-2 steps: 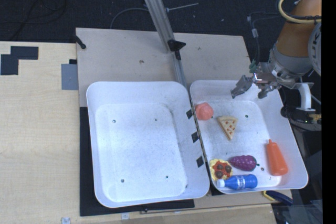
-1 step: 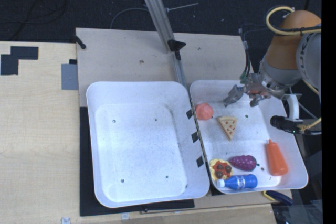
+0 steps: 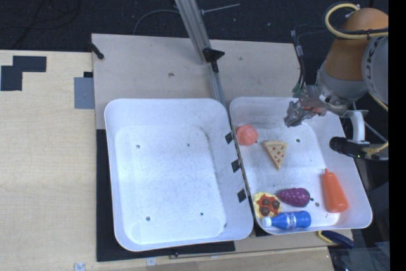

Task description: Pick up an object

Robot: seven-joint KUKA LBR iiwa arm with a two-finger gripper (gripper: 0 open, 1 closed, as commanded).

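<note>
Hovering over the upper part of the right shallow white bin (image 3: 355, 216), the two-finger gripper (image 3: 297, 115) hangs from the grey arm; its fingers' opening cannot be told, and nothing is seen between them. Below and left of it, apart, lies the tan triangular pizza slice toy (image 3: 275, 153), flat, point downward. Further left sits a pink-red ball (image 3: 247, 134). Near the bin's lower edge lie an orange bottle (image 3: 333, 191), purple grapes (image 3: 294, 196) and a blue bottle (image 3: 290, 220).

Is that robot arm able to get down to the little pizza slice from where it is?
Probably yes. The gripper hovers over the right bin, and the pizza slice lies apart from the other toys with nothing on top.
</note>
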